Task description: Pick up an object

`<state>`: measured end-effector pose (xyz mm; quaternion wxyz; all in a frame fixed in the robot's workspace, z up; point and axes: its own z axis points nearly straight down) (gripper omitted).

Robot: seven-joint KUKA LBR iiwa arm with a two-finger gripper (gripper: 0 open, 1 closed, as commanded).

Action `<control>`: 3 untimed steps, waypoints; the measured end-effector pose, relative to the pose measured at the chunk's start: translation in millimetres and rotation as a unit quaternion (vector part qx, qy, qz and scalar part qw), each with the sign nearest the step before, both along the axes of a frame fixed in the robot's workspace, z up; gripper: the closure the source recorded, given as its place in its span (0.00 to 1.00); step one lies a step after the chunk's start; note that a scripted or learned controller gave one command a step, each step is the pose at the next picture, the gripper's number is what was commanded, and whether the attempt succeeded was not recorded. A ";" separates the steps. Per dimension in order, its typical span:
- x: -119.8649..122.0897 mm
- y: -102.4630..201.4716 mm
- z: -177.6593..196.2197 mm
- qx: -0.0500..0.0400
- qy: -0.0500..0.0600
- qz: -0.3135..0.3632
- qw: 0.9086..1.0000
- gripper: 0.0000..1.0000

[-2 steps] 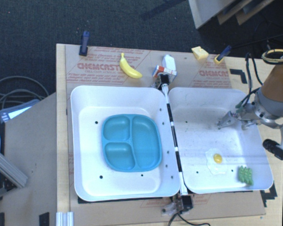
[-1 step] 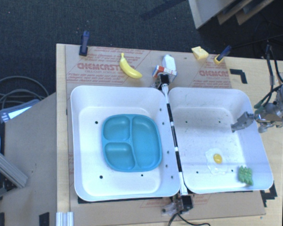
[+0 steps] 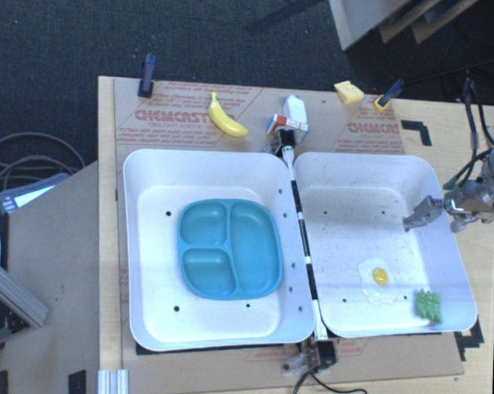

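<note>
Grey gripper point(image 3: 422, 214) hovers over the right bin point(image 3: 358, 168) by its right wall, holding nothing; whether it is spread I cannot tell. Nearby lie one fried egg point(image 3: 379, 279) and one green toy point(image 3: 428, 304). Both look light; the flat, slippery egg resists pinching, so grip the bumpy toy's sides. Left bin point(image 3: 150, 180): one blue plate point(image 3: 228, 248).

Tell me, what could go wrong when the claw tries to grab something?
The fried egg lies flat on the bin floor, so the claw might slide over it. The green toy sits against the bin's wall, so one finger may hit the wall first. Both are small, so a slightly off aim could miss them.
</note>
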<state>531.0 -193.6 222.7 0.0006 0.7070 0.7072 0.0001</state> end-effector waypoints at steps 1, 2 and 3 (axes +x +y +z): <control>6.4 9.8 -17.0 0.001 0.001 0.000 1.000 0.00; 2.1 12.2 -104.1 0.001 0.002 0.000 1.000 0.00; -32.7 21.8 -106.7 0.001 0.001 0.000 1.000 0.00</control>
